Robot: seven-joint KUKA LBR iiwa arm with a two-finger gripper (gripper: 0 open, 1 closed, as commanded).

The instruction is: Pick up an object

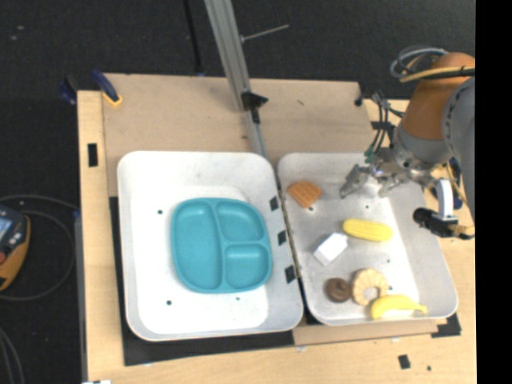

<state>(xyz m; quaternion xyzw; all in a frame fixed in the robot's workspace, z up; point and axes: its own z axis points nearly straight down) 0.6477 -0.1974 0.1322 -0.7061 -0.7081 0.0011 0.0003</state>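
Gripper (370, 180) hovers over far side of right bin (416, 254), jaws spread open, gripping nothing; corn cob (368, 230) lies just nearside, orange piece (304, 193) to the left.

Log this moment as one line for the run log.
gripper: over right bin, upper part, holds nothing | corn, white block, banana: in right bin | teal tray: left bin

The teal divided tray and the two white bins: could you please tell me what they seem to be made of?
The teal divided tray looks like moulded plastic with a smooth matte finish: even colour, rounded compartment ridges. The left white bin and the right white bin also look like plastic, thin and formed with rounded corners, lightly speckled or scuffed; painted metal cannot be ruled out.
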